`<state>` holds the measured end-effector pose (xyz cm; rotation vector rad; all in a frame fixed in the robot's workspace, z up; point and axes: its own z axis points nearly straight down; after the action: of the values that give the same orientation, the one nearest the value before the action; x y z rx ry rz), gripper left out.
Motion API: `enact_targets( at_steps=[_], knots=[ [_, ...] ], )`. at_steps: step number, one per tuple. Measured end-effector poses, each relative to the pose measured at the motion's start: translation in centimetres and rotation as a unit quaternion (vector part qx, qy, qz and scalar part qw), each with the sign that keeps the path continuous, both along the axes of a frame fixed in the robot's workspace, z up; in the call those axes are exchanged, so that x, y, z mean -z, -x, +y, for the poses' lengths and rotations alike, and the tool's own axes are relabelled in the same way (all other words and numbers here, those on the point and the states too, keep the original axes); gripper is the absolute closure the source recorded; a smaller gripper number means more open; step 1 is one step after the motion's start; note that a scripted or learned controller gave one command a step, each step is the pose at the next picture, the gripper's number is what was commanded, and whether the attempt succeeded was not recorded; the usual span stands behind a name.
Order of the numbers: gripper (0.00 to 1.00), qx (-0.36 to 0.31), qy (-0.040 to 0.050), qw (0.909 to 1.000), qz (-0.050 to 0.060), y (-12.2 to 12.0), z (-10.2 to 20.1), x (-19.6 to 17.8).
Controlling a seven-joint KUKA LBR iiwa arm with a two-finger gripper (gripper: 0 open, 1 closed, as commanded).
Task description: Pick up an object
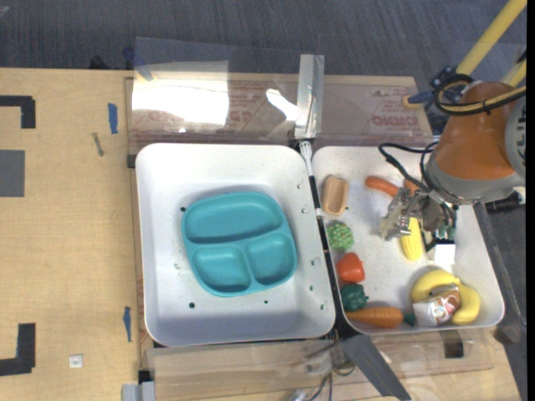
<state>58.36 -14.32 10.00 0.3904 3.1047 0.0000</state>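
Note:
My gripper (405,220) hangs low over the middle of the right bin (489,261); the arm's orange band sits above it at the right. A yellow toy corn cob (411,246) lies right under the gripper's tip, partly covered by it. Whether the two touch is not visible. Around them lie an orange sausage-like piece (383,185), a tan bun (334,195), a green leafy piece (339,236), a red pepper (350,267), a dark green vegetable (354,296), a carrot (376,316), a banana (445,289) and a small can (438,310).
The left bin (159,224) holds a teal divided plate (240,242). A metal divider (321,224) runs between the bins. Clear plastic sheeting (251,107) stands behind them. Bare bin floor shows between the gripper and the red pepper.

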Motion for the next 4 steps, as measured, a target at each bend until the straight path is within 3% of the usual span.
enact_targets(
  at_steps=[1, 2, 3, 4],
  knots=[
    [1.00, 0.031, -0.0014, 0.9995, -0.001, 2.2, 7.1, -8.9],
    [1.00, 0.021, -0.0018, 0.9998, 0.000, -0.6, 13.2, -16.5],
    [1.00, 0.022, -0.0017, 0.9997, 0.002, -5.2, 16.2, -17.5],
    [1.00, 0.020, 0.0000, 0.9998, 0.008, 1.3, 8.2, -8.1]
  ],
)
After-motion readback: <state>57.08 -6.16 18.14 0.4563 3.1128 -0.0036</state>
